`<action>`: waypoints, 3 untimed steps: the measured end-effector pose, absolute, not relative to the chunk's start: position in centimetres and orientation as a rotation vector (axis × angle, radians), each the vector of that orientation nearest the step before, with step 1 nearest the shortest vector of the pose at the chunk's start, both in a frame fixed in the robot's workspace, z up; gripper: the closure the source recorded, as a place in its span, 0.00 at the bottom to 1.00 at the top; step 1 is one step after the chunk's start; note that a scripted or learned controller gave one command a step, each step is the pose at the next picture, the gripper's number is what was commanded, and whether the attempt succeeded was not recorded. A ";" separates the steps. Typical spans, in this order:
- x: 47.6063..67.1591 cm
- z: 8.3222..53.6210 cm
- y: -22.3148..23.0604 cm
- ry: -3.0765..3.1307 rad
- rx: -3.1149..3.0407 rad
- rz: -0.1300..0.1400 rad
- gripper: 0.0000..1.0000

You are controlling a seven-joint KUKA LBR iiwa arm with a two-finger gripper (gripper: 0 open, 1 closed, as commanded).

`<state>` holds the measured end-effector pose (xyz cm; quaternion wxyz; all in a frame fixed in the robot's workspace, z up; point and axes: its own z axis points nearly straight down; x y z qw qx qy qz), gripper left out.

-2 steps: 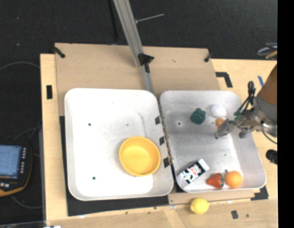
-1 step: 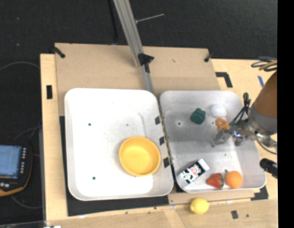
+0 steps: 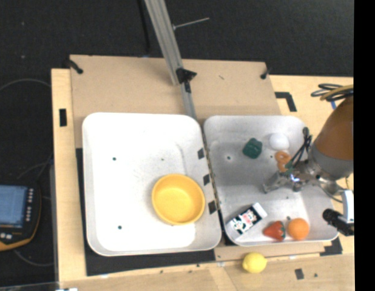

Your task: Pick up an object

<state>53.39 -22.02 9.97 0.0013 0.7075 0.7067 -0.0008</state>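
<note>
At the far left, off the bench, a handheld control pendant (image 3: 11, 216) with a lit screen lies on the dark floor. The left bin (image 3: 127, 144) holds one item: a yellow bowl (image 3: 178, 198), upright, near the bin's lower right corner and close to the wall shared with the right bin (image 3: 230, 135).

In the right bin, a black-and-white patterned box (image 3: 247, 218) lies tilted near the lower left. A dark green block (image 3: 253, 148) sits in the upper middle, with a white ball (image 3: 278, 142) just beside it on the right. A small orange-tan object (image 3: 283, 157) lies directly below the white ball. A red pepper-like object (image 3: 273, 230) and an orange (image 3: 298, 228) touch each other along the bin's lower edge. A yellow lemon (image 3: 254, 262) rests outside the bin, on the bench below it.

The gripper (image 3: 289, 177) is low in the right bin, right of centre. The orange-tan object is the nearest item, just above it; contact cannot be confirmed. The finger opening cannot be determined at this resolution. No object is visible between the fingers. The arm (image 3: 336, 138) enters from the right, above the bin's right side.
</note>
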 end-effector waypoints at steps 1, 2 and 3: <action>53.5 11.2 -22.1 2.212 2.222 0.003 1.00; 53.3 17.2 -22.3 2.221 2.218 0.001 1.00; 53.8 21.6 -22.4 2.220 2.213 0.005 1.00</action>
